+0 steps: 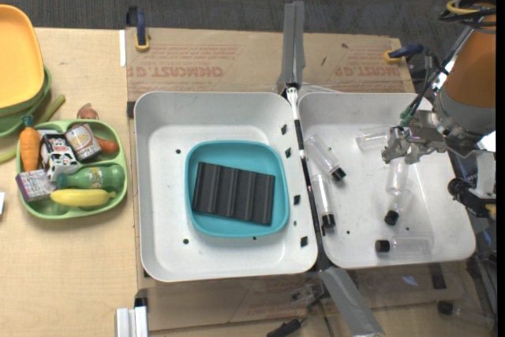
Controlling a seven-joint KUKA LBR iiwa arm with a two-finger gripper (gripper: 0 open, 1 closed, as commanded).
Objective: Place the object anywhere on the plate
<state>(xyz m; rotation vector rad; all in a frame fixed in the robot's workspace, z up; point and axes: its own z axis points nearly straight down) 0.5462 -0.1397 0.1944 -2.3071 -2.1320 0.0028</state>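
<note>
A teal plate (203, 166) lies in the left white bin (158, 177). On it rests a black ridged rectangular block (234, 192), lying flat across the plate's middle. My gripper (401, 151) hangs over the upper right part of the right bin (442, 249), far from the plate. Just below the gripper a clear tube with a black cap (394, 189) lies or hangs; whether it touches the gripper cannot be told.
Several more clear, black-capped tubes are scattered in the right bin, among them one (325, 159) near its left wall and one (406, 246) at the front. A green tray of toy food (71, 170) and yellow plates (17, 59) sit on the table at far left.
</note>
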